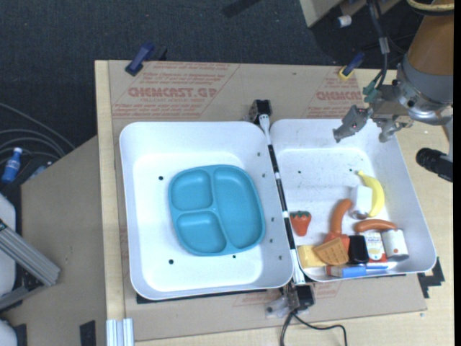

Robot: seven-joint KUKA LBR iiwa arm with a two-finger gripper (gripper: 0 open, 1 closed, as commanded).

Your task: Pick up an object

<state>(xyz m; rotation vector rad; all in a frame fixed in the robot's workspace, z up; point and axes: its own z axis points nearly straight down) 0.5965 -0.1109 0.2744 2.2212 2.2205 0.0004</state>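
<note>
I see the counter (216, 85) carrying two white bins: the left bin (144, 150) holds a blue divided plate (215, 209); the right bin (317, 139) has toy food heaped at its near end (banana (372, 191), strawberry (300, 222), sausages). My claw (369, 125) hangs spread wide over the right bin's far edge, holding nothing

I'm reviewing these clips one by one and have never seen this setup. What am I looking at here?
One camera looks down at a slant on a bench with two shallow white bins. The robot arm reaches in from the right; its jaws hang open over the right bin, holding nothing. The left bin holds a blue divided plate. The right bin's near end holds toy food: a banana, a strawberry, sausages and other small items.
</note>
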